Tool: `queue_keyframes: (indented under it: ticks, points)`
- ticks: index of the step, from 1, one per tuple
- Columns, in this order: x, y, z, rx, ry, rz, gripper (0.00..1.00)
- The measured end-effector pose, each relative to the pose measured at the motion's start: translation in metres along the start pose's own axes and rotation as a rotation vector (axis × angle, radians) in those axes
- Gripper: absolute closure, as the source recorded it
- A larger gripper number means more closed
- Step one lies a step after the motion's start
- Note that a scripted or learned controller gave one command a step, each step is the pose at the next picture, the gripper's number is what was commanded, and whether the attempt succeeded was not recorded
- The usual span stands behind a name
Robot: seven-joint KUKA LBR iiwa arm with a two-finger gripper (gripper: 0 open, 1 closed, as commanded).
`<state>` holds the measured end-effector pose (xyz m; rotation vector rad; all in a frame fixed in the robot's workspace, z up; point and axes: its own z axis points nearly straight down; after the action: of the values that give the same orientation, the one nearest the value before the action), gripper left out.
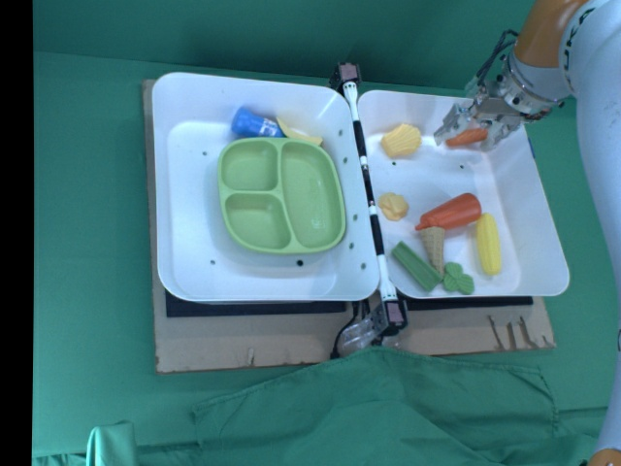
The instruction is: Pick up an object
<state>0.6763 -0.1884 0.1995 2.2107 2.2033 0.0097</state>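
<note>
The gripper [470,132] hangs over the far right part of the right bin [524,178], its two fingers closed on a small orange carrot-like piece [469,137] that shows between them, above the bin floor. Just to its left, near the bin's far edge, lies a yellow ridged piece [401,141], close but apart from the held piece. Further toward the near side sit a small yellow-orange lump [393,206], a larger orange carrot [451,212] lying at a slant, an ice-cream cone [434,249] touching the carrot's lower end, a yellow corn cob [488,244] to the right, a green stick [415,266] and a small green leafy piece [458,279] beside it. The left bin [184,212] holds a green divided plate [281,195], with a blue cup [253,122] on its side and a yellow wedge [299,131] at the plate's far rim. A white-and-black bar [366,178] runs between the two bins.
</note>
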Motion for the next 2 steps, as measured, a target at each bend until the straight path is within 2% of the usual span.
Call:
queue_keyframes:
  ticks: [1,2]
  points:
    - [-0.0011,0.0020,-0.0144,-0.008,-0.004,0.002,1.00]
    - [-0.0012,0.0017,-0.0139,-0.007,-0.005,0.002,0.00]
